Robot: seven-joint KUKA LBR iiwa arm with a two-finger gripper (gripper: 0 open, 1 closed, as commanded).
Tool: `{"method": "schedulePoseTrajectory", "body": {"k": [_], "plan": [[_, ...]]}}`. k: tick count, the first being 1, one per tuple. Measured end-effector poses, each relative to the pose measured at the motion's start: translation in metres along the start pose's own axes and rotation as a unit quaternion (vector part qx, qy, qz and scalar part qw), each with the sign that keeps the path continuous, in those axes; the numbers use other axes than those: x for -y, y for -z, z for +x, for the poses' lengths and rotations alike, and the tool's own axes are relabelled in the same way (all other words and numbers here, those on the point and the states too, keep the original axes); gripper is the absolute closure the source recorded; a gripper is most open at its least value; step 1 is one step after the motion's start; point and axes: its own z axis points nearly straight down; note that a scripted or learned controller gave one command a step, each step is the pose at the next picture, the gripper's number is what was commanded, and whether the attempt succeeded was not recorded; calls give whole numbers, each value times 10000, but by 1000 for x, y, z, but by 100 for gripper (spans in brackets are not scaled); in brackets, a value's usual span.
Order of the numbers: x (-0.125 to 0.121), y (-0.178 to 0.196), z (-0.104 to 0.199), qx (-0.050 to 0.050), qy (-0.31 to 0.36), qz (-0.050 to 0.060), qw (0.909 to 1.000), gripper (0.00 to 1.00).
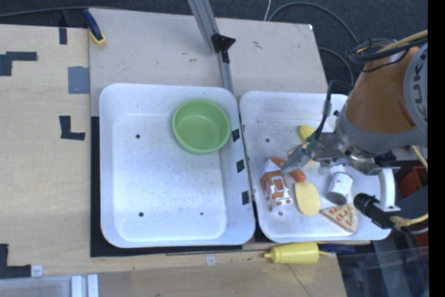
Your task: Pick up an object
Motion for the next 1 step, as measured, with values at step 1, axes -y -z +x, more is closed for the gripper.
{"method": "schedulePoseTrajectory", "body": {"k": [1], "plan": [[0,0,0,1,-2,-2,10000,0]]}}
